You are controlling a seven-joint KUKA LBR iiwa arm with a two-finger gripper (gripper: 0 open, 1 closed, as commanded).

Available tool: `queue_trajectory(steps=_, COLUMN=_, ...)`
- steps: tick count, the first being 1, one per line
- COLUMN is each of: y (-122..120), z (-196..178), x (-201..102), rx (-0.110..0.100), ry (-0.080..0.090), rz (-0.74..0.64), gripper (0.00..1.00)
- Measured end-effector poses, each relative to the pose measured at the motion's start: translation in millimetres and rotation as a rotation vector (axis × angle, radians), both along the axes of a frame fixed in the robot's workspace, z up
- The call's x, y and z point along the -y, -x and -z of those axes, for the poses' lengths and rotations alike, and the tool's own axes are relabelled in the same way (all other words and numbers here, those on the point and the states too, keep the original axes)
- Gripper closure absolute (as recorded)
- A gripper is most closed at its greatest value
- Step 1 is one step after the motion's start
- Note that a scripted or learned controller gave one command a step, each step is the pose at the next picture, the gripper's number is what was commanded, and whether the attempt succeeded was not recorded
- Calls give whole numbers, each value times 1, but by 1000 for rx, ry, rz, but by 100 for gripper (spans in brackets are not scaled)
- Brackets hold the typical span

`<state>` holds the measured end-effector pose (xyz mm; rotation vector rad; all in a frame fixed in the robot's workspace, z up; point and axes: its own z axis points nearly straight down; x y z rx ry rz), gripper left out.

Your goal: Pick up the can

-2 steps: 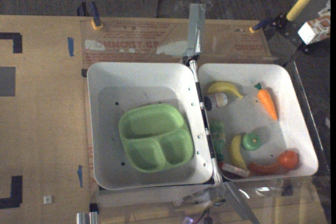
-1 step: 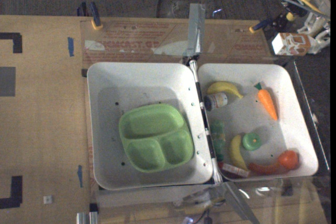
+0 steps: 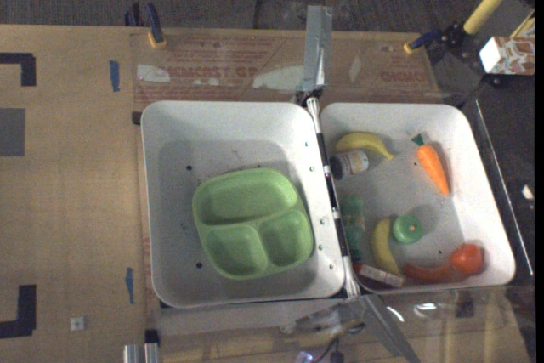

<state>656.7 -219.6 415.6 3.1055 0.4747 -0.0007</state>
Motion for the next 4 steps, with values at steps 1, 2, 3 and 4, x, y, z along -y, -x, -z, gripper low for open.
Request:
queue_trajectory(steps=1, y=6, z=-20, x=2, rx=1, ry=0, rz=5, gripper=100)
queue_trajectory(steps=2, y=-4, z=-19, x=1, rx=2, ry=0, rz=87, gripper=100)
queue_trajectory(steps=3, y=-2, z=-19, x=1, rx=-2, ry=-1, rz=66, gripper=100)
queue_trajectory(steps=4, y=-5, z=-19, x=2, rx=1, ry=-1, rz=93, gripper=100)
